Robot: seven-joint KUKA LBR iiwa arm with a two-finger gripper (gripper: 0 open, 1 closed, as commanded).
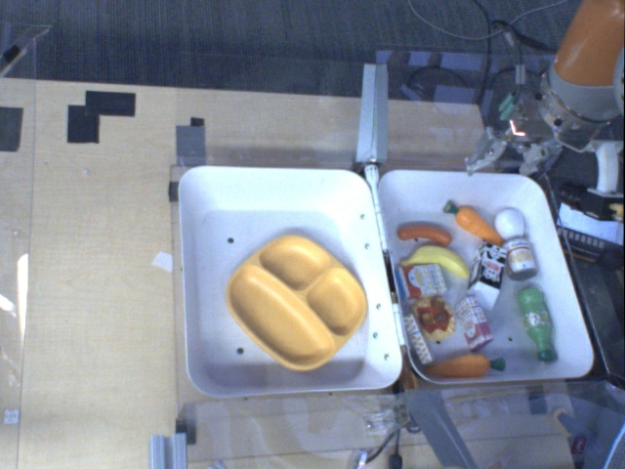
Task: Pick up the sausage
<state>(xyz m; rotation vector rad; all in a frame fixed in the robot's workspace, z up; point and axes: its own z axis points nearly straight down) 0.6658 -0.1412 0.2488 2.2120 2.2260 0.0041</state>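
The grey arm with its orange band (592, 37) is cut off by the top and right edges. Its two-finger hand (510, 152) is too small and blurred to read. Labels on the small printed packets (475, 321) are illegible.

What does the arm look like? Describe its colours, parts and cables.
The arm has a broad orange band above a grey wrist section. Below that sits a metallic grey gripper, with a small reddish light on its body. Black cables loop across the dark floor behind it.
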